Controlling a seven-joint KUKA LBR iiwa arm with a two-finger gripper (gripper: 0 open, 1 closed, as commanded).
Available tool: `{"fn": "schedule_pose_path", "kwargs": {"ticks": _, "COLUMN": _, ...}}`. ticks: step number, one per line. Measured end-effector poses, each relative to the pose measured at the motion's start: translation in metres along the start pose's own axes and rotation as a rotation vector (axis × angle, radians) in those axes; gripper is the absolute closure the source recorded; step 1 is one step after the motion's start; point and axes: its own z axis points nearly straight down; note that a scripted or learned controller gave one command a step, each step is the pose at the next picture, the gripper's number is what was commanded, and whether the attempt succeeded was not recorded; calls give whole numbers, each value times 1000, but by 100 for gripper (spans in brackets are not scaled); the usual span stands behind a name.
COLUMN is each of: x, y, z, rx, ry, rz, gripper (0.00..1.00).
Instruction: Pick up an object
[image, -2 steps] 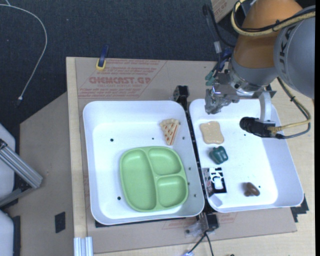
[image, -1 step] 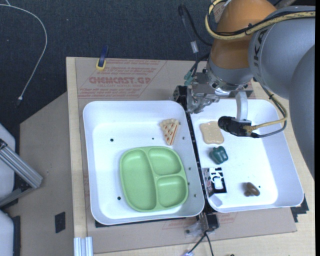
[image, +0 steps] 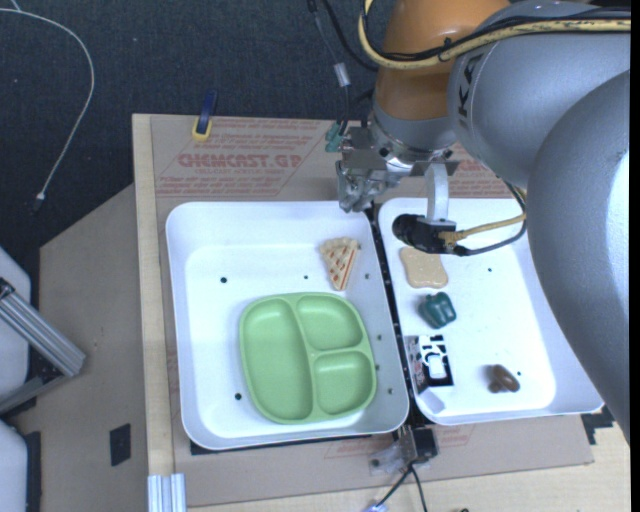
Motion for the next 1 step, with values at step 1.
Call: {"fn": "schedule_pose_path", "kwargs": {"ticks": 1, "x": -3, "y": -1, "z": 0, "rx": 2, "ry": -2, "rz": 4, "gripper": 0}}
